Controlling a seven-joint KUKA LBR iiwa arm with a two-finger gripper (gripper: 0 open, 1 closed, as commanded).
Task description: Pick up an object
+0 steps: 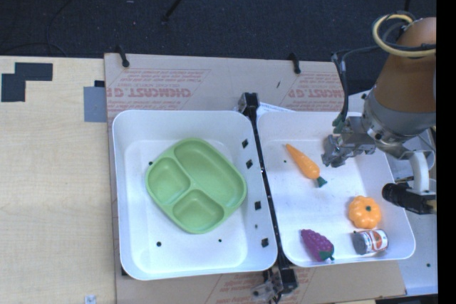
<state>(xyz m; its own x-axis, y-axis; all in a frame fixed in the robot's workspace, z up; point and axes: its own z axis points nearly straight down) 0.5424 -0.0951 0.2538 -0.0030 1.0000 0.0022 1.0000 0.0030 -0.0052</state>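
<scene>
Dark floor lies behind our desk [50, 174]. We hover the claw [336, 153] in the right bin [285, 253], just right of the carrot [303, 161]; its spread we cannot tell. We should centre over the carrot, then descend squarely.

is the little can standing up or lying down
Lying down: the can rests on its side in the right bin, one round end facing left.

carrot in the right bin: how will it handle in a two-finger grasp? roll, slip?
The carrot looks like smooth moulded plastic, so probably stiff and light. Its round, tapered body may roll if nudged and could squirt from a pinch near the tip. It lies flat, apart from other items.
</scene>
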